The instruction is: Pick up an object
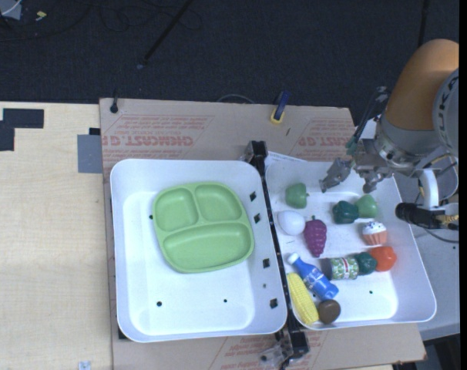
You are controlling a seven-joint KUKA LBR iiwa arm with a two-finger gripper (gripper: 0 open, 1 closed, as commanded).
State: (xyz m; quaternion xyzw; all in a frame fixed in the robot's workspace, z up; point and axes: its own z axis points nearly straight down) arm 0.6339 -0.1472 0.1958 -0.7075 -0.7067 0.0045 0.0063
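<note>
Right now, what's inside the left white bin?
The left white bin holds one light green divided plastic plate with three compartments, lying flat. The bin floor beneath the plate is covered, so anything under it cannot be seen.

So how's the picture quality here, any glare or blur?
Camera view: even light, mild glare on the white bins' rims; soft focus overall, so the small toys like the cupcake lack detail; the claw looks slightly blurred; backdrop is very dark.

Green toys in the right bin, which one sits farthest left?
The green toy pepper, beside the divider. The dark teal toy and lighter green toy lie farther right, below the gripper.
</note>
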